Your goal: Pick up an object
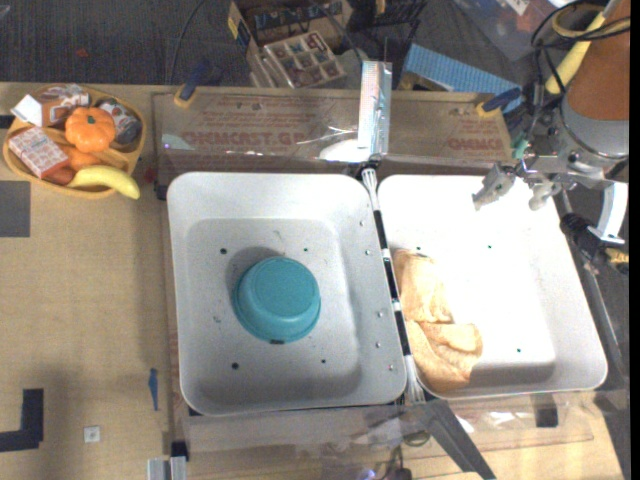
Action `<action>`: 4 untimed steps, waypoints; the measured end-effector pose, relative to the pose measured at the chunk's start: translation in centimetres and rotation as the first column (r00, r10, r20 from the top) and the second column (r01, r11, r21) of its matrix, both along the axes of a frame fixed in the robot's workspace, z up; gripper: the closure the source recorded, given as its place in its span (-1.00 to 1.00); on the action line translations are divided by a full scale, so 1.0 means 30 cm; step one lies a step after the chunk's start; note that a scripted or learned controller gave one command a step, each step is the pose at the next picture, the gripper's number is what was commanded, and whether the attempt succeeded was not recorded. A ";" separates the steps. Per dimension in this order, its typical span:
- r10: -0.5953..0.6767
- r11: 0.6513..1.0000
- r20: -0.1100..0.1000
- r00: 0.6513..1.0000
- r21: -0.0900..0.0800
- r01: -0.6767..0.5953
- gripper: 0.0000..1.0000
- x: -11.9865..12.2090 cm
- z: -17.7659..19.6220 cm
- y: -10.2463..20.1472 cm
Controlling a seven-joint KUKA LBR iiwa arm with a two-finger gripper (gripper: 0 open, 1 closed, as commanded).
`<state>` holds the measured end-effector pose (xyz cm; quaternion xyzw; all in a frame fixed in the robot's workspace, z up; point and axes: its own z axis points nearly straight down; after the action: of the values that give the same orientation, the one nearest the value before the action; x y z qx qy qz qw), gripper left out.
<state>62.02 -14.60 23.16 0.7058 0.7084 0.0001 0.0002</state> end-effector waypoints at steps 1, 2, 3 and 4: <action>0.126 0.992 0.000 0.992 0.000 -0.126 -1.00 -0.190 -0.130 0.104; 0.184 0.983 0.000 0.983 0.000 -0.184 -1.00 -0.308 -0.380 0.134; 0.080 0.997 0.001 0.997 -0.001 -0.080 -1.00 -0.401 -0.145 0.161; 0.115 0.993 0.015 0.993 -0.001 -0.115 -1.00 -0.371 -0.465 0.131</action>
<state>50.88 -10.68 9.20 0.6636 0.7480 0.0055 0.0058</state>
